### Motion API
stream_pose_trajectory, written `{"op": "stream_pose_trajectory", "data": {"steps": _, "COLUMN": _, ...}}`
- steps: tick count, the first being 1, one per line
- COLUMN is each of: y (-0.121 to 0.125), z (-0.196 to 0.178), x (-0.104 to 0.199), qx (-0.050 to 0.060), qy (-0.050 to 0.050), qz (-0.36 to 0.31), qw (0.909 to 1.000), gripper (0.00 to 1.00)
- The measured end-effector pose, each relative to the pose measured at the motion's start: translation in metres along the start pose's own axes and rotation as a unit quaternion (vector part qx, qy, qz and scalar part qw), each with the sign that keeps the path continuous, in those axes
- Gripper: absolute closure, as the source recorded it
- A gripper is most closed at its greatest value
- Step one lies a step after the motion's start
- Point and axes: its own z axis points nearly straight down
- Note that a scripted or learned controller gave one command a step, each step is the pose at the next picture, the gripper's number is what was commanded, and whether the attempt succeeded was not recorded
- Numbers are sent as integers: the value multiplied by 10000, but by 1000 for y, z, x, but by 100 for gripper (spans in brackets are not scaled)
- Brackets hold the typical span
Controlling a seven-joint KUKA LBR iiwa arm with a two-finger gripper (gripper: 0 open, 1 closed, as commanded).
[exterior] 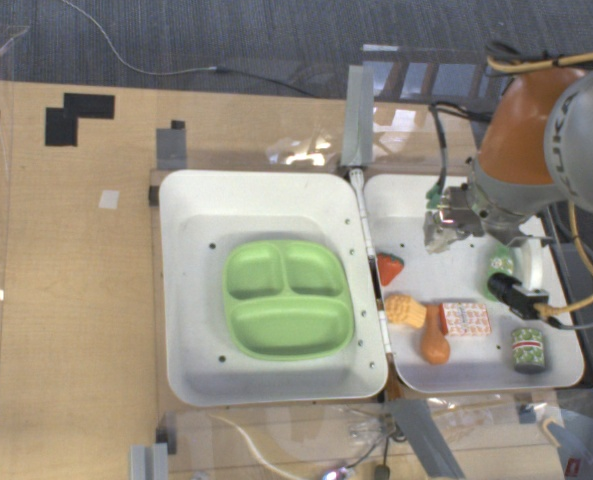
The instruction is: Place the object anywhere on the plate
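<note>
Grey robot arm with an orange band reaches in from 3 o'clock over the right shallow white bin, its gripper hanging above the bin's bare floor toward 11 o'clock; whether it is wide or narrow cannot be told, and nothing is seen held in it. Every loose thing lies in this bin: a small red piece at 9 o'clock by the dividing wall, a yellow corn-like piece at 8, an orange carrot-shaped piece at 7, touching a red-and-white patterned box at 6, and a green can at 5. Which is the task's object cannot be told. A light green divided plate sits in the left white bin, at 9 o'clock from the gripper and well apart
</note>
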Motion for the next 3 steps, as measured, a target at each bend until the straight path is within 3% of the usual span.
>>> {"op": "stream_pose_trajectory", "data": {"steps": 1, "y": 64, "z": 0, "x": 61, "qx": -2, "qy": 3, "qz": 3, "qw": 10000, "gripper": 100}}
{"op": "stream_pose_trajectory", "data": {"steps": 2, "y": 92, "z": 0, "x": 121, "qx": 0, "qy": 1, "qz": 3, "qw": 10000, "gripper": 100}}
{"op": "stream_pose_trajectory", "data": {"steps": 3, "y": 92, "z": -145, "x": 175, "qx": -11, "qy": 1, "qz": 2, "qw": 10000, "gripper": 100}}
